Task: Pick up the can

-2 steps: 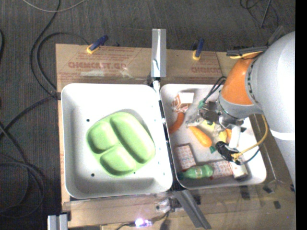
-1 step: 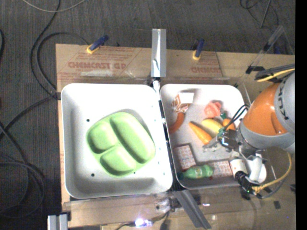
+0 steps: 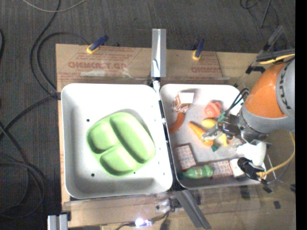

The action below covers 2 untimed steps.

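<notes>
Now | bins [image 3: 72, 143]: two | green tray [image 3: 121, 143]: one | green bottle [image 3: 197, 172]: one | fingers [image 3: 214, 137]: state unclear

The arm [image 3: 276, 99] is a rounded, smooth-shelled unit finished in light grey, with a broad orange band just behind the wrist. Part of dark lettering is visible on the grey shell farthest from the gripper [image 3: 213, 135]. Directly behind the gripper sits a grey wrist housing, to which a dark metal mechanism with thin linkages is mounted. A white block-shaped module with a black fitting hangs beside the wrist. A yellow cable loops from that module back past the arm, and thin dark leads run from the mechanism up toward the orange band.
</notes>
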Each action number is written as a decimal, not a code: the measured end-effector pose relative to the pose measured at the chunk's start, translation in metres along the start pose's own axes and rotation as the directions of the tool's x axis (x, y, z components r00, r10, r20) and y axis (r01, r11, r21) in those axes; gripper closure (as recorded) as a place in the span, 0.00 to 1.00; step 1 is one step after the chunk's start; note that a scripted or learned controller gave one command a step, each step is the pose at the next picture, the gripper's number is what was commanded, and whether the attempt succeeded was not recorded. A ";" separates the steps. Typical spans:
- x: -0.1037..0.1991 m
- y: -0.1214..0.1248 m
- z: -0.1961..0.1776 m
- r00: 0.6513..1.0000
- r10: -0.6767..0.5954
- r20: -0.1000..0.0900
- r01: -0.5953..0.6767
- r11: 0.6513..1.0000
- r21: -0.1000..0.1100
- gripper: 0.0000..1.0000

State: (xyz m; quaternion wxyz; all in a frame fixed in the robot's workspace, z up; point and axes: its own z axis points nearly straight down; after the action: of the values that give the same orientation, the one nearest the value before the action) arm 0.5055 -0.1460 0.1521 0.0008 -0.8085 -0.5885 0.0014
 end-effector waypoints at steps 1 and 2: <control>-0.058 0.000 0.062 0.994 -0.110 -0.010 0.110 0.994 -0.006 0.00; -0.029 0.056 0.039 1.000 -0.030 0.001 0.030 1.000 0.000 0.00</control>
State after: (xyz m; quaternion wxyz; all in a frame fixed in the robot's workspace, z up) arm 0.5499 -0.1913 0.1126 0.0006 -0.7997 -0.6004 0.0017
